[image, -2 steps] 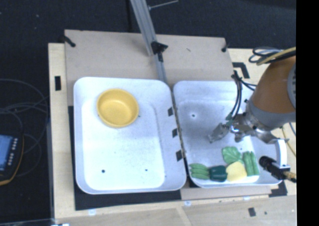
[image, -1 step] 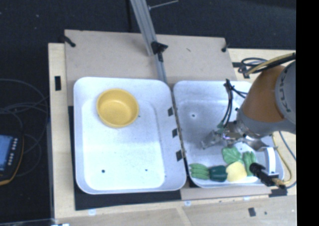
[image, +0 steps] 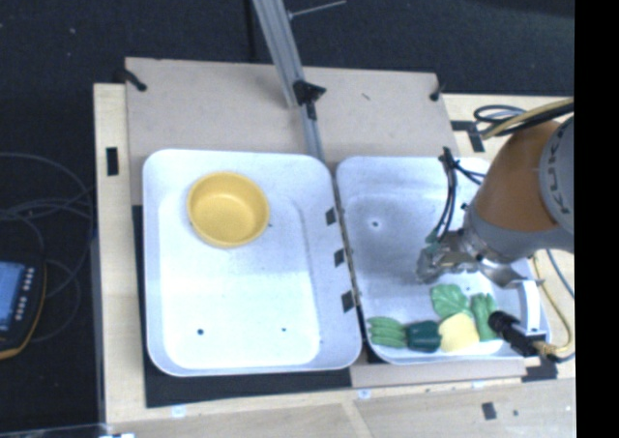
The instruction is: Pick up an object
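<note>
You have two white bins: the left bin (image: 232, 330) carries a yellow bowl (image: 228, 209), well apart from the arm. In the right bin (image: 387, 204), the gripper (image: 440, 262) hangs low, just above a cluster along the near wall: a pale green piece (image: 449, 298), a yellow piece (image: 459, 333), a dark green block (image: 423, 335) and a green pod-like toy (image: 386, 331). Whether the claw is wide or narrow, you cannot tell. Aim for the pale green piece, nearest below; descend straight, centred, so neighbours don't get nudged.

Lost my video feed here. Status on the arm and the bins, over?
Gripper low in right bin, above the toy pile. Green toys and yellow piece at near edge, unlifted. Yellow bowl alone in left bin.
</note>
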Controlling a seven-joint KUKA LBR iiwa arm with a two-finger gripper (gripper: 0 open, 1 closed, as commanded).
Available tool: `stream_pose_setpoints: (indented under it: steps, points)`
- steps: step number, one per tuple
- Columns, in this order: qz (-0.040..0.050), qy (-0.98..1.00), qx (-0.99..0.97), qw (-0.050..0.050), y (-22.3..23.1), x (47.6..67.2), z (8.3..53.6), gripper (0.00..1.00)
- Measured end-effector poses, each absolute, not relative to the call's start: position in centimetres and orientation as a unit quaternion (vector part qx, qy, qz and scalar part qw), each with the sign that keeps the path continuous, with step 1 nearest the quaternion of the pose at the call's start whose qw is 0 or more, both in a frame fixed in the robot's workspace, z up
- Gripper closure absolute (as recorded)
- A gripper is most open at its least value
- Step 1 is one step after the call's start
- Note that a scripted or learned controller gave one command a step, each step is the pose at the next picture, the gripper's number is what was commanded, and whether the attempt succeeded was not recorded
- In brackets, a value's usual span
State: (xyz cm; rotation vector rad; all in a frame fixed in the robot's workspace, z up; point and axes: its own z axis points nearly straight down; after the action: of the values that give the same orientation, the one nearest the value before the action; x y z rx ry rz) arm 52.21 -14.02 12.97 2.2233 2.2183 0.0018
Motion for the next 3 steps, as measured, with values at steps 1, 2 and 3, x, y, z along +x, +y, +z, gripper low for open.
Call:
stream_pose_setpoints:
  steps: [1, 2, 3]
  points:
    - [0.0014, 0.706, 0.708, 0.002, -15.1, 52.3, 18.2, 1.00]
    - [0.0012, 0.707, 0.707, 0.002, -15.2, 52.4, 21.8, 1.00]
    - [0.0007, 0.708, 0.706, 0.000, -10.2, 53.1, 21.5, 1.00]
